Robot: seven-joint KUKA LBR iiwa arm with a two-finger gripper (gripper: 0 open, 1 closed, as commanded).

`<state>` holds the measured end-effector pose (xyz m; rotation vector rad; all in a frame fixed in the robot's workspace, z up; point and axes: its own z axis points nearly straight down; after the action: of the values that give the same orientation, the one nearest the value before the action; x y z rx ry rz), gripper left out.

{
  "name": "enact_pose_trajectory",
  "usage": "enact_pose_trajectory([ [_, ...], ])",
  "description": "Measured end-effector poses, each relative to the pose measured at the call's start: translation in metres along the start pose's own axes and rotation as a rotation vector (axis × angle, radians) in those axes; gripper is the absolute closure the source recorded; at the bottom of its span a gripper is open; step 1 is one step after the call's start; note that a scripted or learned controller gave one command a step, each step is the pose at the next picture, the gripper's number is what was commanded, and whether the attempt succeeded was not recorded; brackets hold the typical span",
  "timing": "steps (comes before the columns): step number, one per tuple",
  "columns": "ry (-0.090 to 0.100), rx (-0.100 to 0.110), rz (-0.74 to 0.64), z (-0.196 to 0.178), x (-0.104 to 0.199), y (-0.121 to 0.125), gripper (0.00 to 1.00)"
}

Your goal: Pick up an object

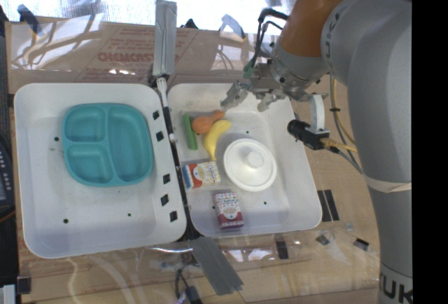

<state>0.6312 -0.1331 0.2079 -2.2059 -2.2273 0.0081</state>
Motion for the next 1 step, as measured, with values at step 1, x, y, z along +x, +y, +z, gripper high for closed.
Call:
enact_pose_trajectory([
  [1, -0.001, -0.004, 0.034, 0.1183, 0.0331, -0.0232, 0.0],
])
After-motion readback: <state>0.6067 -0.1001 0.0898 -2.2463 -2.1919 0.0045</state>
